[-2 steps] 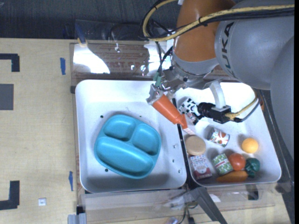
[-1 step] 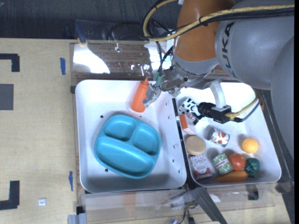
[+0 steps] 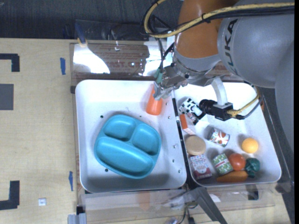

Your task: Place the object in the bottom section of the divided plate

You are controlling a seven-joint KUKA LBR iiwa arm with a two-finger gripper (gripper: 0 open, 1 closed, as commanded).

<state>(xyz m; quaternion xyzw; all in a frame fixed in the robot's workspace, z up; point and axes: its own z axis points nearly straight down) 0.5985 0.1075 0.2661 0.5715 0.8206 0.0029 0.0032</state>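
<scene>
Camera view: gripper (image 3: 162, 88) hangs over the left bin (image 3: 88, 171), near that bin's far right corner. Fingers closed on an orange carrot-like object (image 3: 153, 104), which hangs below them, tilted, above the bin floor. Blue divided plate (image 3: 127, 144) lies in the middle of the left bin, apart from the object. Right bin (image 3: 271, 157) carries toy foods, among them an orange fruit (image 3: 250, 145) near its right edge.
</scene>
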